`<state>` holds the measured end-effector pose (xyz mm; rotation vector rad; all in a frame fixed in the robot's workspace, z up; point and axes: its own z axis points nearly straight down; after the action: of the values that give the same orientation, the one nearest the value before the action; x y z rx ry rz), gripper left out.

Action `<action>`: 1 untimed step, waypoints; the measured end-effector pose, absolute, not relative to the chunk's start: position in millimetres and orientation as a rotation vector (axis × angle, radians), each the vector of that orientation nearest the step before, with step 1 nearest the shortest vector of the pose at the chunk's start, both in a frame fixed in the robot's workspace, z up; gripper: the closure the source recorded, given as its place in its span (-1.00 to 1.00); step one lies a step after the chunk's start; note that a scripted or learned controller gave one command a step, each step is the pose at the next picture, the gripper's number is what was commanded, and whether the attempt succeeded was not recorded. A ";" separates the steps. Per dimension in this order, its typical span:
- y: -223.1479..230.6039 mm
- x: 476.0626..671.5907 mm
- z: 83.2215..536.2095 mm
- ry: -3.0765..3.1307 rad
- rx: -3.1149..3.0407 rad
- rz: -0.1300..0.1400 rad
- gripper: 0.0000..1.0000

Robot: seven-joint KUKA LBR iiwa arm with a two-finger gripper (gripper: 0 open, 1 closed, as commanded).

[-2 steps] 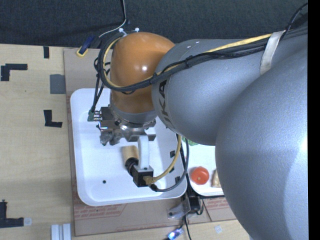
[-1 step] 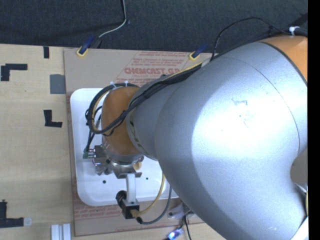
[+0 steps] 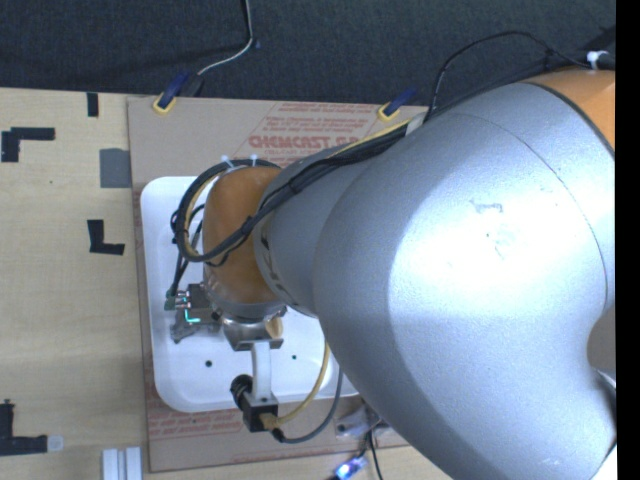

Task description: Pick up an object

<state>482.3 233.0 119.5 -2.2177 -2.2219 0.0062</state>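
currently the gripper is hanging low over a white bin, pointing down and away from the camera, so whether it is spread or pressed together cannot be told. where the object to pick up is lying cannot be told either, because the arm is covering most of the bin. two small dark dots are showing on the bare bin floor just beside the gripper, too small to identify. a tiny green light is glowing on the gripper's left side as seen from the camera.

above the gripper, the orange band of the wrist is standing over the middle of the bin, and black cables are looping around it. behind that, the big grey arm is reaching in from the right and taking up most of the right half of the view.

the bin is resting on a sheet of brown cardboard with red printing along its far edge. two blue and yellow clips are gripping the cardboard's far corners. the cardboard is lying on a pale wooden bench marked with black tape pieces and a grey square. beyond the bench, a thin white cable is trailing across a dark cloth.
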 end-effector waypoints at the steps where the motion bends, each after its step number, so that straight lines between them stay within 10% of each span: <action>1: 231.9 579.8 82.0 -2.224 -2.223 -0.001 -1.00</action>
<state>579.8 231.9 82.0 -2.2229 -2.2237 -0.0010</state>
